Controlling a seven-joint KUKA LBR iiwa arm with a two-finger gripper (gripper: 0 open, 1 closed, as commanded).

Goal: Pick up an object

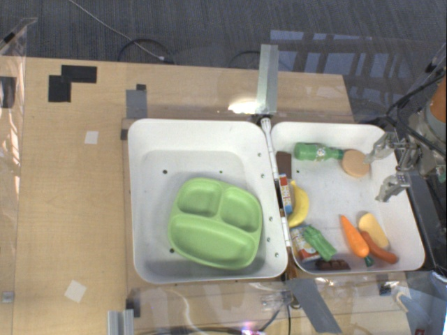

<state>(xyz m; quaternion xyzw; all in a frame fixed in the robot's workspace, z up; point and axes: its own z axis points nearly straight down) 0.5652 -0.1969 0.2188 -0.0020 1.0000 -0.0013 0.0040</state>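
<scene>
**In the right bin, nothing lifted yet**

Nearest the camera, the carrot (355, 236) lies loose in the right bin (328, 132). Beyond it, at the bin's right rim, the gripper (390, 167) hangs spread and empty; the whole grasp remains.

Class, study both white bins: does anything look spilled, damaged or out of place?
Nothing looks spilled or broken. The green plastic bottle lies on its side in the right bin, and the green divided plate sits askew in the left bin.

The arm reaches in over the right bin's (419, 257) far right rim, its gripper (388, 166) open, holding nothing.
</scene>
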